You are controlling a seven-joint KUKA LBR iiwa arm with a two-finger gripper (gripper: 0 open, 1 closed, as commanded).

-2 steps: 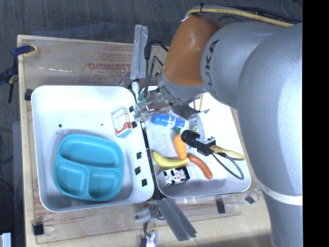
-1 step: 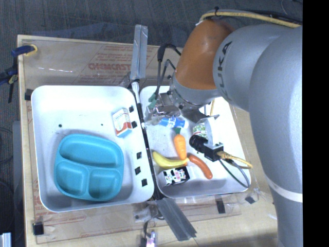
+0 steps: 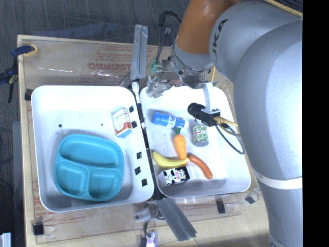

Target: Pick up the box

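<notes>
A small white box with red print (image 3: 122, 121) lies in the left bin (image 3: 46, 102), against the wall next to the divider and just above the blue plate. My gripper (image 3: 157, 85) hangs over the top left corner of the right bin (image 3: 234, 163), up and to the right of the box and apart from it. Nothing shows in the gripper. The grey arm with its orange band (image 3: 205, 14) covers the upper right of the view.
A blue divided plate (image 3: 90, 166) fills the lower left bin. The right bin holds a blue bottle (image 3: 167, 120), a carrot (image 3: 180, 145), a banana (image 3: 168, 161), a sausage (image 3: 200, 166), a small can (image 3: 200, 134) and a black-and-white carton (image 3: 176, 175).
</notes>
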